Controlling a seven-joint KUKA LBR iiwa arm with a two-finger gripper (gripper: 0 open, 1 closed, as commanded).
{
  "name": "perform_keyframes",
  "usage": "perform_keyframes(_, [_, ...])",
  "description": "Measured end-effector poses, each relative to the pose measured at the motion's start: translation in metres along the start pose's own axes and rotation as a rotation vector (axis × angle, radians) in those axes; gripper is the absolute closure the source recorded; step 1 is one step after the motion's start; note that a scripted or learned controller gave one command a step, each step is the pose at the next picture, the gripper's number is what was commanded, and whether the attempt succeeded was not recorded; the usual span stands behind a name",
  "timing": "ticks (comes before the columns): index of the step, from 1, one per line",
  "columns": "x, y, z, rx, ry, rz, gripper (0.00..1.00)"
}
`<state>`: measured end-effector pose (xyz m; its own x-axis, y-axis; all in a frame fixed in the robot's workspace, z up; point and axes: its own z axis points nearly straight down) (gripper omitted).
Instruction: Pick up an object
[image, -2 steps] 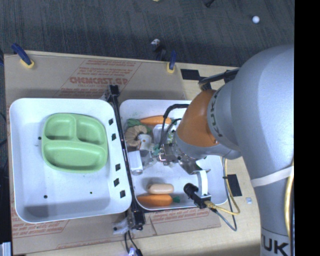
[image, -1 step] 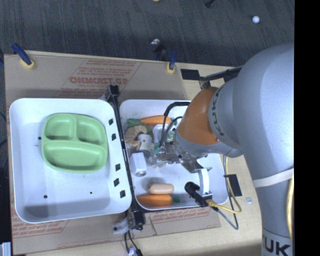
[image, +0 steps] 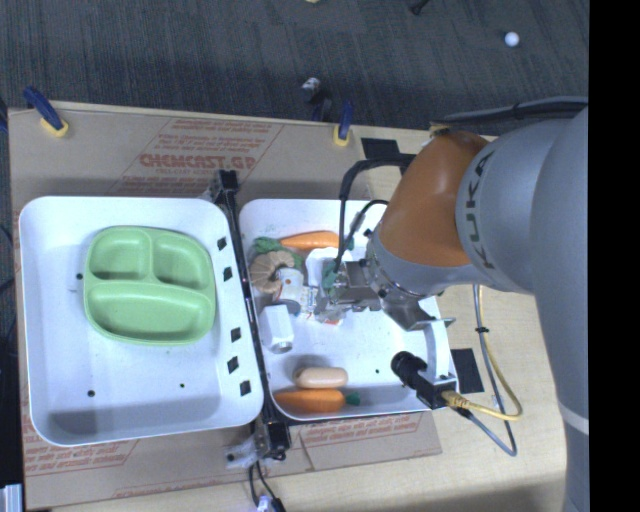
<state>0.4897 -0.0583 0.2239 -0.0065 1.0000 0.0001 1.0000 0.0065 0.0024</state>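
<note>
Low over the right bin (image: 432, 352), the end effector (image: 328, 298) is seen, but whether it is open or shut cannot be told. Just to its left, a small white bottle (image: 277, 326) is found, lying longways up-and-down.

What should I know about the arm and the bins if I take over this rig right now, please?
Gripper: low in the right bin, among the items near its middle; nothing is visibly held.
Right bin: carrot at the far edge, second carrot at the near edge, hot dog bun just above it, small white bottle by the left wall.
Left bin: green divided plate.
Done: nothing lifted.
Left: grasp and raise one item.
</note>
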Motion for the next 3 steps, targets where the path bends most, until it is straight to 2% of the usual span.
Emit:
perform_keyframes(1, [-0.057,-0.002,0.005,0.001,-0.001,0.003,1.00])
perform_keyframes(2, [-0.107,-0.014,0.024,0.005,0.001,0.004,1.00])
perform_keyframes(3, [-0.096,0.154,0.000,0.001,0.000,0.001,1.00])
